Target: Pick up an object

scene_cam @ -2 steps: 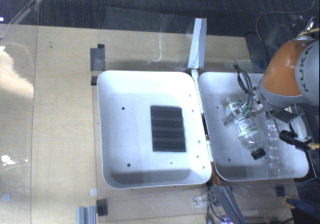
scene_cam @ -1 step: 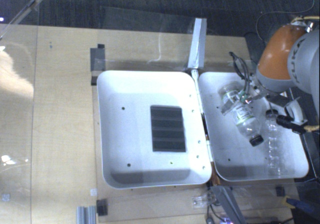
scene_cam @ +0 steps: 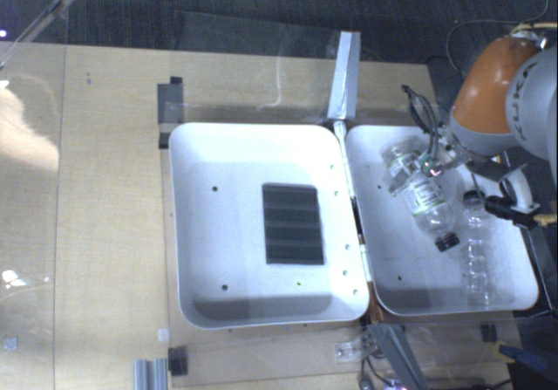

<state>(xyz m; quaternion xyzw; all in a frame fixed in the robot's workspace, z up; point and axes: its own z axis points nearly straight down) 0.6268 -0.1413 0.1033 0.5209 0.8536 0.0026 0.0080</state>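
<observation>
A black ribbed rectangular pad (scene_cam: 292, 223) lies flat in the middle of the left bin (scene_cam: 200, 205). In the right bin (scene_cam: 384, 275) a clear plastic bottle (scene_cam: 425, 196) lies slanted, its black cap (scene_cam: 446, 242) pointing toward the front. A second clear, knobbly plastic piece (scene_cam: 475, 262) lies along that bin's right side. My gripper (scene_cam: 432, 158) hangs over the upper end of the clear bottle, at the end of the grey arm with its orange band (scene_cam: 490, 87). Glare and cables blur the contact between gripper and bottle.
A metal divider post (scene_cam: 343, 74) rises behind the seam between the bins. Black cables (scene_cam: 418, 109) trail from the wrist over the right bin's back edge. A transparent panel (scene_cam: 35, 161) stands over the bench at the left. Brackets (scene_cam: 170, 105) hold the left bin's corners.
</observation>
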